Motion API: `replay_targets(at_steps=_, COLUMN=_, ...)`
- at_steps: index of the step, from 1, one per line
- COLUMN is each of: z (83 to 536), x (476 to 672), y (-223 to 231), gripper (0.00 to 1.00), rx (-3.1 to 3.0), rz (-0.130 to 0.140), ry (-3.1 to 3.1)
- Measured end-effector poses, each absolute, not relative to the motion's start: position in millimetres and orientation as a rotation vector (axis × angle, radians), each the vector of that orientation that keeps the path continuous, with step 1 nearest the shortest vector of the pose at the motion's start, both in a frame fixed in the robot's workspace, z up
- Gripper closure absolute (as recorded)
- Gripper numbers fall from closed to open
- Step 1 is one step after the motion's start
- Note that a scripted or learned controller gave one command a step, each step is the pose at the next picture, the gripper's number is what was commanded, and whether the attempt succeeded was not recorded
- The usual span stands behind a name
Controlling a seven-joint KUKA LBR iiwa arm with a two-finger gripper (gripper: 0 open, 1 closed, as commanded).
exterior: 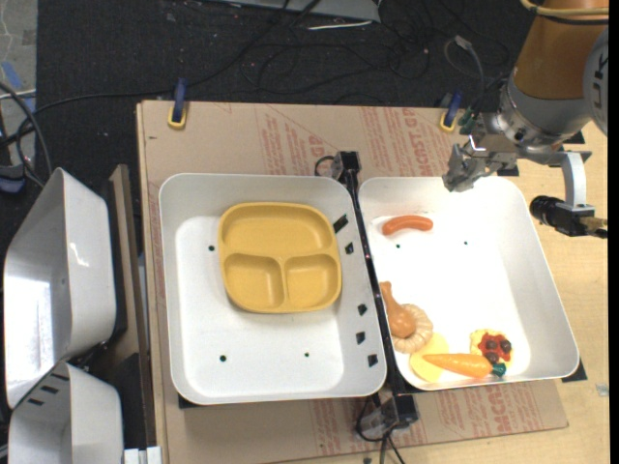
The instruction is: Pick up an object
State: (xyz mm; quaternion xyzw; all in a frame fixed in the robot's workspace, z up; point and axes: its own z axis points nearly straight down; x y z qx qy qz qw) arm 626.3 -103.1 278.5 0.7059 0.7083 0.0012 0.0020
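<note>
The right bin (pixel 527 259) holds an orange-red sausage (pixel 407 224) near its far left. At its near edge lie a shrimp-like piece (pixel 404 319), an orange carrot (pixel 457 363) on a yellow slice, and a small pizza-like toy (pixel 492 345). My gripper (pixel 462 174) hangs over the bin's far rim, to the right of and beyond the sausage. Nothing shows between its fingers. The grey arm with its orange band (pixel 566 17) enters at the upper right.
The left bin (pixel 193 356) bears a yellow divided plate (pixel 280 256). Black clips run along the seam between the bins. Yellow clamps (pixel 177 114) hold the brown board at its far edge. White containers (pixel 53 278) stand off the bench at the left.
</note>
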Motion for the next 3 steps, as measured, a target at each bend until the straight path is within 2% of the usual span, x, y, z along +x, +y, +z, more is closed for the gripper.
replay_targets(at_steps=3, z=247.8, x=607.3, y=52.6, gripper=1.00, rx=2.215, rz=-0.002, ry=2.230)
